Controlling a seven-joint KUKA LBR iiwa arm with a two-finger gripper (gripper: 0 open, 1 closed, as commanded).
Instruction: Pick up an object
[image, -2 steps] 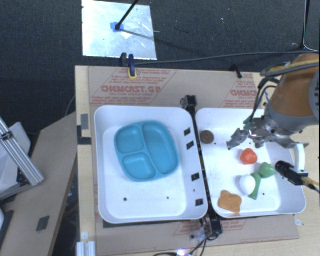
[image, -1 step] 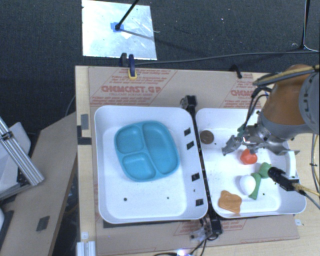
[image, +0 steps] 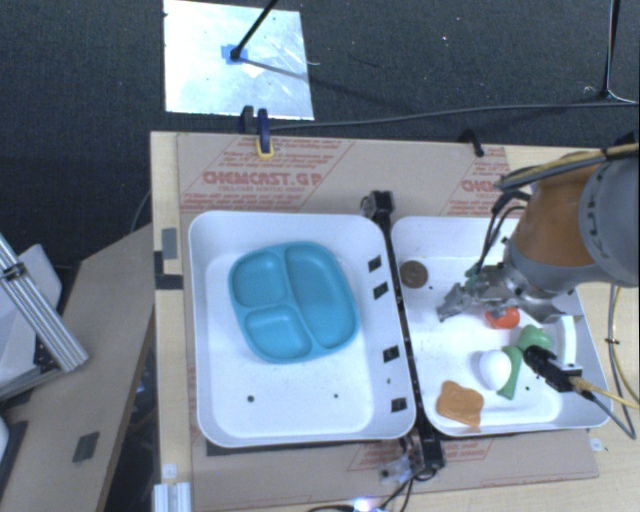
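While the gripper (image: 462, 298) hangs, fingers seemingly apart, the green tool (image: 522, 357) lies near-upright, handle down-left.

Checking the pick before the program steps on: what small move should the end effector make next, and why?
Probably lower a little onto the red object: the end effector sits in the right bin just beside it, with nothing visibly held.

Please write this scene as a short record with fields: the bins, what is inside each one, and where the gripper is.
left bin: holds a blue divided plate
right bin: holds a brown round disc, a red-orange piece, a white egg shape, a green object, an orange-tan piece
gripper: over the right bin, near the red-orange piece
grasp: cannot tell
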